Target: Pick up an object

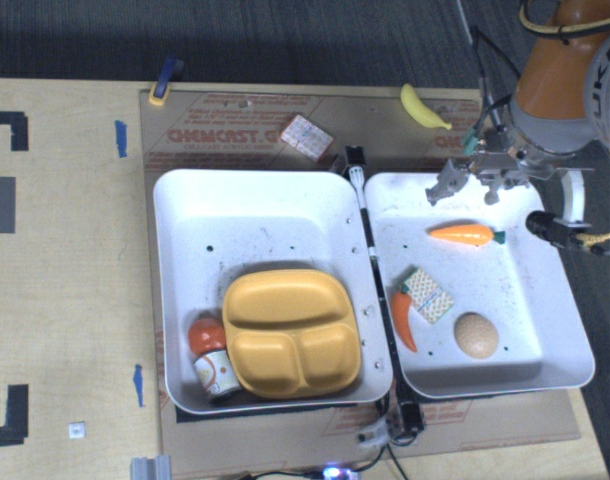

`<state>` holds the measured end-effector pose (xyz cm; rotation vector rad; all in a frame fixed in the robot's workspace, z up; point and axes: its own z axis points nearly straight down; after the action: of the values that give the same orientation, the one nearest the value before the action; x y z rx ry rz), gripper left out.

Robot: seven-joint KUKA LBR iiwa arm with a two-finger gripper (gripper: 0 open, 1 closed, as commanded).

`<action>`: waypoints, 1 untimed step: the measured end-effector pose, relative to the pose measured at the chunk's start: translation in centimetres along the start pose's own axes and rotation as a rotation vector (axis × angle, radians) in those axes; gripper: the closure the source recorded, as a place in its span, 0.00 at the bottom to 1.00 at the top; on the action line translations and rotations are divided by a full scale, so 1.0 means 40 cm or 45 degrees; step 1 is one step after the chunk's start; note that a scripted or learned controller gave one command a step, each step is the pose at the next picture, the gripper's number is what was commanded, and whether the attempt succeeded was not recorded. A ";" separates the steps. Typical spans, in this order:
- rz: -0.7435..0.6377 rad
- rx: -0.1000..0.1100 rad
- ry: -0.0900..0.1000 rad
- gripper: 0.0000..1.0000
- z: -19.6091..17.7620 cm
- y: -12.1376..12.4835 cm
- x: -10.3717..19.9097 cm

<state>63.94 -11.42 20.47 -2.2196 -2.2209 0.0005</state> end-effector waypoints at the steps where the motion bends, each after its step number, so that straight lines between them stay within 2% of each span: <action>1: 0.001 -0.005 -0.003 0.00 0.297 -0.093 -0.118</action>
<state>60.22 -16.12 8.58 -2.2236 -2.2232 -0.0015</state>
